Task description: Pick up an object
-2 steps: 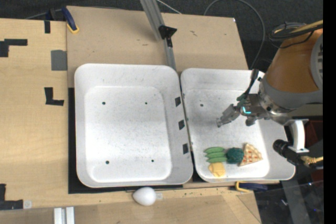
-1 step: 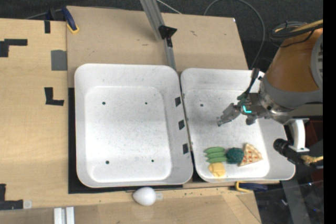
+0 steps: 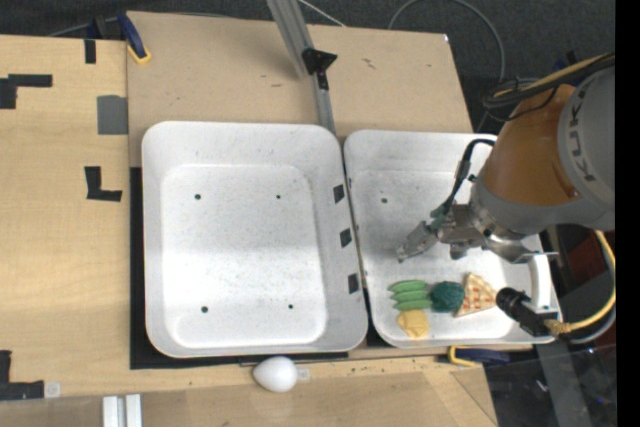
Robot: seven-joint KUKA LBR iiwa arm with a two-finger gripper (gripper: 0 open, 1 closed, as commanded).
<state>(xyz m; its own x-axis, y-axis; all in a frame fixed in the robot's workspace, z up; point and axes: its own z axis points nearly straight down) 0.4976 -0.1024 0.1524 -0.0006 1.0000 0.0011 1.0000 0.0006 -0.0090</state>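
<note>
Several small toy foods lie along the front edge of the right bin [image 3: 400, 170]: a green pea pod [image 3: 408, 292], a dark green broccoli piece [image 3: 447, 295], a yellow corn piece [image 3: 413, 322] and a pizza slice [image 3: 478, 296]. My gripper [image 3: 418, 246] hangs over the middle of the right bin, just behind and above these toys, reaching in from the right. Its fingers stand apart with nothing between them.
The left bin [image 3: 240, 235] sits beside the right one. A white egg-shaped object [image 3: 275, 374] lies on the bench in front of the left bin. A grey metal pole [image 3: 290, 10] slants in from the back. Cables run at the right.
</note>
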